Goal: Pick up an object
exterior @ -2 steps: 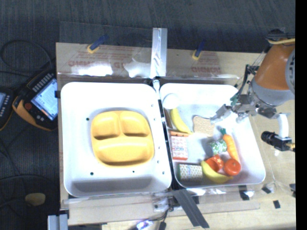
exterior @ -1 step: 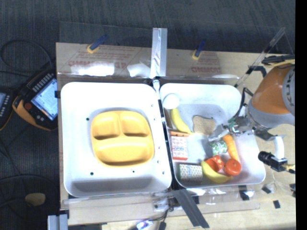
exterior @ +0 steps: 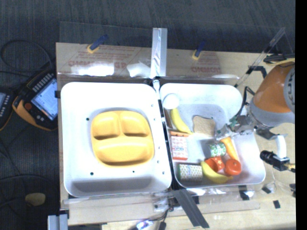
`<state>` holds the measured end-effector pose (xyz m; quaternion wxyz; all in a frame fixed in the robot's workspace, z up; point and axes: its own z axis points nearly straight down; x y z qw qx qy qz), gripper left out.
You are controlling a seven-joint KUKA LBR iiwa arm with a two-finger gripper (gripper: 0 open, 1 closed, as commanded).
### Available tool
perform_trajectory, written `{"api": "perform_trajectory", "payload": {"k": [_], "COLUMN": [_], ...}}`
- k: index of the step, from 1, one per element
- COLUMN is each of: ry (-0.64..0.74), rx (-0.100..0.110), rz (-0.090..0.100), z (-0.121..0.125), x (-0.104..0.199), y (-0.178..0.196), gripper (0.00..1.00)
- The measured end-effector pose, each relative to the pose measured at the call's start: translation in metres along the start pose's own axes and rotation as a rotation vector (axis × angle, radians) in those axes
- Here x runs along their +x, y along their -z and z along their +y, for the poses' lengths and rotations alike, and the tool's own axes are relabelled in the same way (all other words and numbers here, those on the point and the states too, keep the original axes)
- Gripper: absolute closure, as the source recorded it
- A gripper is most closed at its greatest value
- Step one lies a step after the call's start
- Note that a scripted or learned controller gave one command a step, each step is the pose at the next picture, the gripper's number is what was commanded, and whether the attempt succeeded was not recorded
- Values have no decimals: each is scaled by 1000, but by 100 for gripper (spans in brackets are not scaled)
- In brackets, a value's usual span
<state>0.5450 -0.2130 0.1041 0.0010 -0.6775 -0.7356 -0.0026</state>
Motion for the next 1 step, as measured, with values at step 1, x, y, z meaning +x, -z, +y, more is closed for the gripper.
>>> {"api": "perform_trajectory", "payload": {"k": [1], "ry": [1], "rx": [4], "rz": [-6], "z": [43], "x": [48], "y": [99], "gripper": [100]}}
